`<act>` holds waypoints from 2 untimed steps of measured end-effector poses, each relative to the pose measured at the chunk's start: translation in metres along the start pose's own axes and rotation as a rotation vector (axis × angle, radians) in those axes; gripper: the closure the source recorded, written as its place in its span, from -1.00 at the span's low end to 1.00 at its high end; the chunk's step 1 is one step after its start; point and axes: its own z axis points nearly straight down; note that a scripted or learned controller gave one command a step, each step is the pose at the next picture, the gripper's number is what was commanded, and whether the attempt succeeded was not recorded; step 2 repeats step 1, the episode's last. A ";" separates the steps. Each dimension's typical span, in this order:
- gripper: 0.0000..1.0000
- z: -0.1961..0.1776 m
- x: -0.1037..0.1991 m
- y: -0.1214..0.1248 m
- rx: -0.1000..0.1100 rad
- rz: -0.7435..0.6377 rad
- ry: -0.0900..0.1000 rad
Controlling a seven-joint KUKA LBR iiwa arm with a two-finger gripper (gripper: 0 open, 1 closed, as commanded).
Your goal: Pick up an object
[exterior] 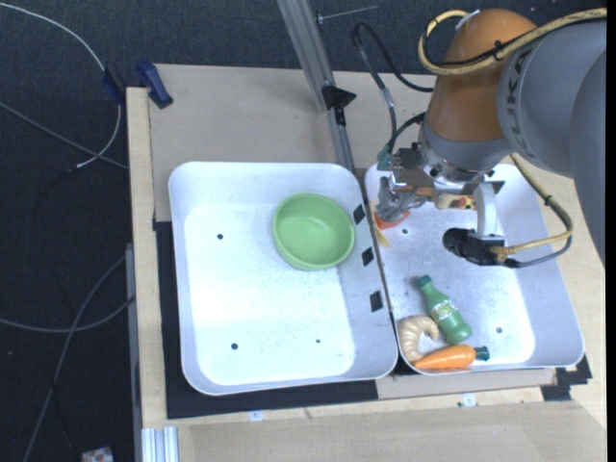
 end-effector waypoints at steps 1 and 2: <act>1.00 -0.018 0.055 -0.020 -0.001 -0.002 0.000; 1.00 -0.018 0.055 -0.020 -0.001 -0.002 0.000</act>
